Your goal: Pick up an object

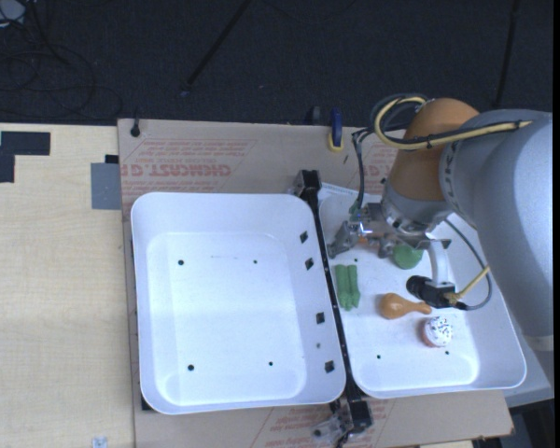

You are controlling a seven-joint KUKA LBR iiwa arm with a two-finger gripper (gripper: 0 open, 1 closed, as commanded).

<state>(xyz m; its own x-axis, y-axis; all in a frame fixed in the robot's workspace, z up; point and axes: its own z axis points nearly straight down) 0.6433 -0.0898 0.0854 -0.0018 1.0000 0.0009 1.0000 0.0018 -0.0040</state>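
Wooden table (56,278) bears two bins; in the right bin (485,367), the pincer (369,236), finger state indeterminable, hovers just above-right of the upright-lying green object (347,286).

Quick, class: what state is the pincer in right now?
Pincer: low in the right bin, near the green object; open or shut cannot be told.

Plastic bins sitting on a wooden desk.
Two bins (224,390) are showing smooth, glossy white plastic; the desk (47,297) is looking like pale, matt wood; the arm (513,203) is showing smooth grey casing.
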